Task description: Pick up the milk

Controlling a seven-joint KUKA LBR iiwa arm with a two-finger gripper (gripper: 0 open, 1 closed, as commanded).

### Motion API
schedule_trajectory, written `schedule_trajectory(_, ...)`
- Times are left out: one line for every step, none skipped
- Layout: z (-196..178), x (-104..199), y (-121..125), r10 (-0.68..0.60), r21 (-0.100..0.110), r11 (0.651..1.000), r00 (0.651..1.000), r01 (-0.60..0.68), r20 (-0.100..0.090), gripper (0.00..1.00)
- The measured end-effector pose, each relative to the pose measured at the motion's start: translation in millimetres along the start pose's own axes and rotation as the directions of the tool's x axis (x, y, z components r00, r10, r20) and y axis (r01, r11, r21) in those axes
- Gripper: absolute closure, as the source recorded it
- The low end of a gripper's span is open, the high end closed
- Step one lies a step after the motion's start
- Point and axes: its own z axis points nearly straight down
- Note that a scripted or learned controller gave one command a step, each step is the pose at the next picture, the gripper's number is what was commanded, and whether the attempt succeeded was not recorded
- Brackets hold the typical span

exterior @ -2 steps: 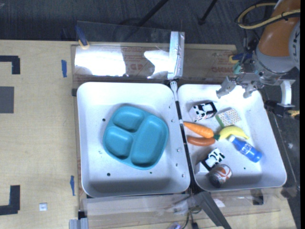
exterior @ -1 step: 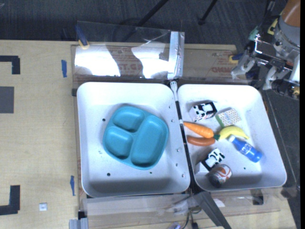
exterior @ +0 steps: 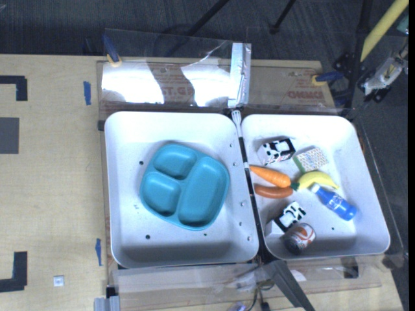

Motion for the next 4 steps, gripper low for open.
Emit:
schedule_trajectory(20, 28, -28, -0.144, 0.005, 0.990, 0.990, 0.144, 0.000, 0.00)
schedule_trajectory(1, -22, -52, 0.612, 0.001, 0.791, 0.791, -0.612, 0.001, 0.00)
schedule_trajectory(-9, -21, -52, 0.608, 0.001, 0.794, 0.794, -0.608, 0.003, 1.00)
schedule_trajectory(23, 19, -120, 0.596, 0.004, 0.803, 0.803, -0.596, 0.004, 1.00)
